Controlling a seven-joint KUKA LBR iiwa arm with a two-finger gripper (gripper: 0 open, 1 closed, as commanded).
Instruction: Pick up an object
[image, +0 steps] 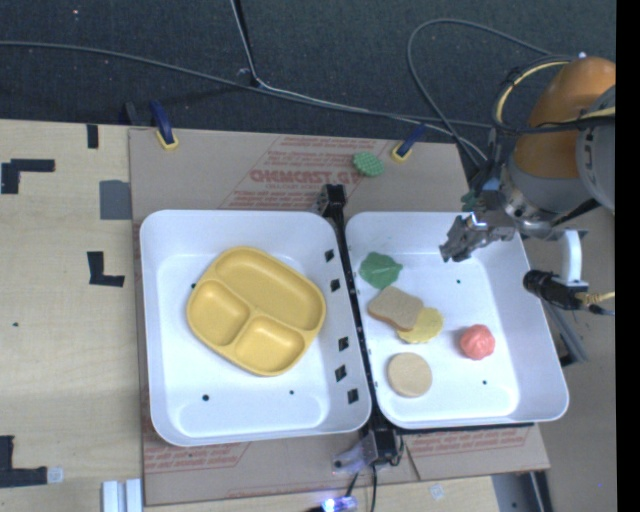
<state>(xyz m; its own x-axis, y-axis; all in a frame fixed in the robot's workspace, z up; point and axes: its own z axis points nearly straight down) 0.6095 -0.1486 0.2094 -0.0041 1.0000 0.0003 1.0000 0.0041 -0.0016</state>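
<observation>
Up at the far right corner of the right bin (535, 395) I see my gripper (457, 247), a dark metal claw hanging over the white floor near the bin's back wall. From this slant I cannot tell how it is set, and nothing shows in its grasp. Behind it rises the grey arm (545, 180) with its orange band (570, 95), reaching in from the right.

Nearest the claw, toward the bin's middle divider, lies a green leaf-shaped piece (379, 268), flat and crinkled at the edges. Just in front of it sits a tan bread slice (395, 307), a soft rounded slab whose long axis runs from upper left to lower right. It overlaps a pale yellow rounded piece (427, 325) tucked beneath its right end. Closer to me is a round beige disc (409, 374), smooth and flat, lying apart from the others. To its right is a small pink-red lump (477, 341), roundish and matte, standing alone on bare floor.

Each of these pieces lies well apart from the claw, with open white floor between.

Across the black divider clips, the left bin (165, 400) holds a yellow plastic plate (256, 310) with three compartments, rounded at the corners and turned diagonally. Beyond the bins, on the brown cardboard (270, 175), rests a small green ridged piece (368, 164), and black cables (300, 95) trail over the dark surface behind.
</observation>
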